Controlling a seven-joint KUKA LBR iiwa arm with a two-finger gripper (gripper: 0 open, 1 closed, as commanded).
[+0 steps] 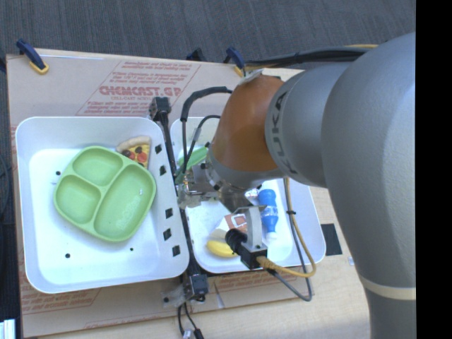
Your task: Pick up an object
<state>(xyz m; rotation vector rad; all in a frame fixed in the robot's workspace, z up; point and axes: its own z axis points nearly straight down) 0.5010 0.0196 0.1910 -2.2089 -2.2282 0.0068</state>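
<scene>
Gripper (189, 193) sat low in the right bin (305, 249), near its left wall, just right of the divider btw the two bins. Arm (311, 133) w/ its orange band (247, 129) covered most of it from above, so couldn't tell whether it was spread, pressed together or pinching anything. Nothing visibly held.

Working outward: a green item (194, 155) poked out just above the gripper, up against the arm's edge; too hidden to ID. Below and right of the wrist lay a yellow banana-like toy (220, 248) near the bin's front wall, a small orange-and-white piece (237, 222) just above it, and a blue bottle-shaped object (268, 210) to the right, partly behind the wrist hardware. A yellow cable (293, 270) looped over the bin's front rim.

Left bin (42, 260) held a green divided plate (106, 193) and a pizza-slice toy (135, 150) touching its upper right rim, both well apart from the gripper.

Judged step: reach/descend into right bin, grasp not confirmed. Likely target the green item or whatever sat under the wrist; can't say which. Next move would need closing on something, then a straight lift clear of the divider wall, w/ a check that an object actually came up.
</scene>
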